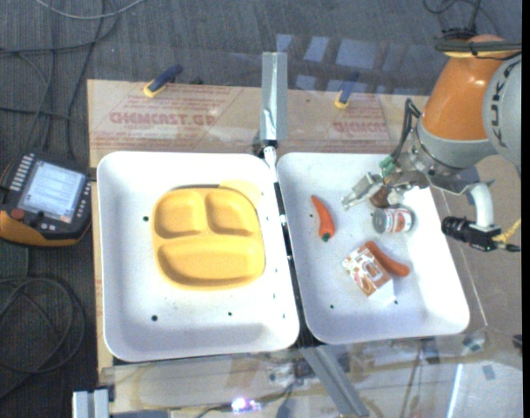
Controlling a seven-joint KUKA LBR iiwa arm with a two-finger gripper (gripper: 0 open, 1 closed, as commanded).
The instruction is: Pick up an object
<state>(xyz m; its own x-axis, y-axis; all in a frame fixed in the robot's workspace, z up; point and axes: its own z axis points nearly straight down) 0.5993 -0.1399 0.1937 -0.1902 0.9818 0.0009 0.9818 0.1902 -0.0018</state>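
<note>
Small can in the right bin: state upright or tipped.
Tipped. The can lies on its side on the right bin's floor, label facing up.

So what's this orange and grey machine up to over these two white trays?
It is a robot arm trying to pick up an object. Its tool is down in the right bin, close above a small can. A red chili pepper, a small printed packet and a sausage-like piece also lie there. The left bin holds a yellow divided tray. I can't tell whether the tool has gripped anything.
</note>
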